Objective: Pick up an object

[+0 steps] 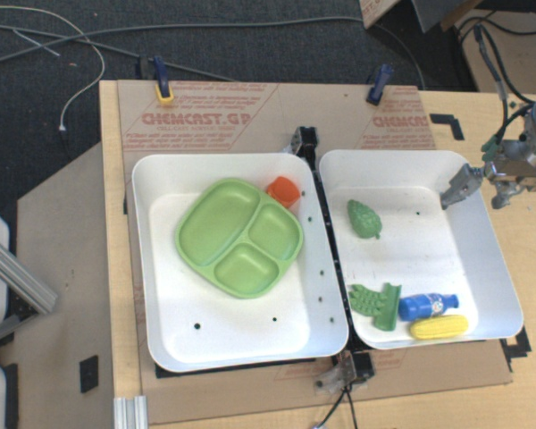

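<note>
From the camera view: two white bins side by side on the bench. In the left bin (pixel 161 329), a light green divided tray (pixel 239 237) near the centre, with a small orange piece (pixel 284 189) touching its far right edge. In the right bin (pixel 482 266), a bumpy green lump (pixel 364 219) toward the far left corner; along the near edge, a flat green toothed piece (pixel 376 304), a blue bottle (pixel 426 306) with white cap lying down, a yellow corn cob (pixel 440 327) just beside it. Over the far right rim, the gripper (pixel 483 186), fingers spread apart, holding nothing.
</note>
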`<act>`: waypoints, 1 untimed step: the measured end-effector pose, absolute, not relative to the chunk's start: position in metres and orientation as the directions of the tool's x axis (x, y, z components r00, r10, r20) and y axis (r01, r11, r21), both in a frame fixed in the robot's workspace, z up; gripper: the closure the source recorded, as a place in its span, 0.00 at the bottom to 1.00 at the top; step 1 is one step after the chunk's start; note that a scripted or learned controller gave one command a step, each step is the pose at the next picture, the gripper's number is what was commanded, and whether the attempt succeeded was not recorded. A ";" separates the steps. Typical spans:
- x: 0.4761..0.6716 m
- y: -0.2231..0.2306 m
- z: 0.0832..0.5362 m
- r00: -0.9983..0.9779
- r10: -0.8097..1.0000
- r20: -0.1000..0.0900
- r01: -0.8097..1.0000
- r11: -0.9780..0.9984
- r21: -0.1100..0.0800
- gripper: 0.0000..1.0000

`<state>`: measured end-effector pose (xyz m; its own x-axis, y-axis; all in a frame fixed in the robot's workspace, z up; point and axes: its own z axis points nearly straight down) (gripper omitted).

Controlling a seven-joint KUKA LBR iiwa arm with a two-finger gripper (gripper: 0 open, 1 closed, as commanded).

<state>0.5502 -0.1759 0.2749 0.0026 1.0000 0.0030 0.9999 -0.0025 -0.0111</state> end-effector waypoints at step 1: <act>0.552 -0.176 0.280 0.000 1.000 0.001 1.000 0.000 -0.001 0.00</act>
<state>0.5521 -0.1756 0.2802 -0.0001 1.0000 0.0006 1.0000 0.0001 -0.0007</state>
